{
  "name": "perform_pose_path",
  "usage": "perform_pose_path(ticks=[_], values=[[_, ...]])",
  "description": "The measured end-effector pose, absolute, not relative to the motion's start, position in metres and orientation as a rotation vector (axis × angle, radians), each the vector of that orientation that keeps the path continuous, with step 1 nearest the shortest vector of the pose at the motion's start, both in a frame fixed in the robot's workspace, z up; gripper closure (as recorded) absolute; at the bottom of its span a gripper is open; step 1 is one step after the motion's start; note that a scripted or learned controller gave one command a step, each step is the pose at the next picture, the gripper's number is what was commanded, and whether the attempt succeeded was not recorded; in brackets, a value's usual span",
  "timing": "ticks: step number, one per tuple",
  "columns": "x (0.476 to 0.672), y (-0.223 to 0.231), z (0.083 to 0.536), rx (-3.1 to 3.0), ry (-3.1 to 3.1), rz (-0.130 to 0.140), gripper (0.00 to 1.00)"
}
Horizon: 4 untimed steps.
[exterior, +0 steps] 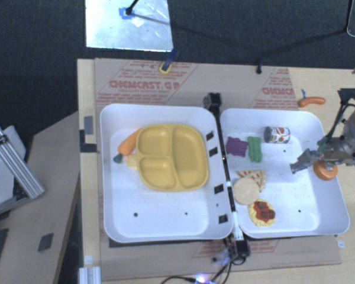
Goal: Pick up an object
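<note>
My gripper (298, 165) reaches in from the right and hangs over the right side of the right bin (302, 218), above bare floor. Nothing shows in its grasp. Left of it in that bin lie a small red and white can (277, 135), a green piece (255, 148), a purple piece (236, 147), a sandwich wedge (252, 176), a round beige disc (246, 190) and a yellow toy with red spots (261, 212). An orange round thing (326, 171) sits right behind the gripper at the bin's right rim.
The left bin (165, 220) holds a yellow divided plate (170, 157) with a toy carrot (128, 142) at its left side. An orange item (310, 101) lies on the cardboard behind the right bin. A black divider (222, 158) runs between the bins.
</note>
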<state>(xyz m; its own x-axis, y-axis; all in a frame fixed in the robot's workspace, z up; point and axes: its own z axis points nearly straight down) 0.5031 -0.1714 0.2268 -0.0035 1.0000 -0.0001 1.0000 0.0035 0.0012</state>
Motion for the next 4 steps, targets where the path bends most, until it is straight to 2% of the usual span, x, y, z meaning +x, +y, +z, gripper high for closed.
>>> perform_pose_path(ticks=[2, 3, 4], values=[[0.495, -0.161, 0.114, 2.222, 2.225, -0.002, 0.00], [0.498, -0.160, 0.089, 2.217, 2.220, 0.008, 0.00], [0.500, -0.165, 0.101, 2.206, 2.205, 0.008, 1.00]])
